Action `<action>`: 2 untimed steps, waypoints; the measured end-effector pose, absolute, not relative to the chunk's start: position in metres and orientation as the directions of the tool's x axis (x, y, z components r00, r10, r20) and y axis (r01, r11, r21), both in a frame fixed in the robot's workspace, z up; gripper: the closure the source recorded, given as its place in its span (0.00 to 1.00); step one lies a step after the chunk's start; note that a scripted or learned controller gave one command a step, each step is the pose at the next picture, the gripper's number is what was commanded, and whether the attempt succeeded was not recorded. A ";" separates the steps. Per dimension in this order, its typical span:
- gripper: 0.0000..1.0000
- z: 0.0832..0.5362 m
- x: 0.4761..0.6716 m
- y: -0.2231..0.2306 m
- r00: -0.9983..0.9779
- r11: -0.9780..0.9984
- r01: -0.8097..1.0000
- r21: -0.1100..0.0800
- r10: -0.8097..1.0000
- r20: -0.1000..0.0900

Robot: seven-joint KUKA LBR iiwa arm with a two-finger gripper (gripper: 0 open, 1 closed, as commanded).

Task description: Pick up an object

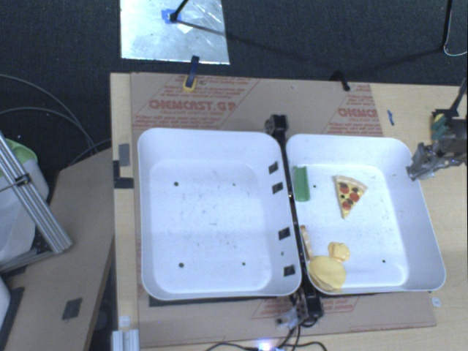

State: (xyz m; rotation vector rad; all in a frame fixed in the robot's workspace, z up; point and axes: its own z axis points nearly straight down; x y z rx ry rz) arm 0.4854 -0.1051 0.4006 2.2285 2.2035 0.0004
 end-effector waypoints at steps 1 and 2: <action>1.00 0.474 0.538 -0.157 0.001 -0.001 1.000 0.014 1.000 -0.007; 1.00 0.539 0.588 -0.201 0.001 -0.001 1.000 0.013 1.000 -0.007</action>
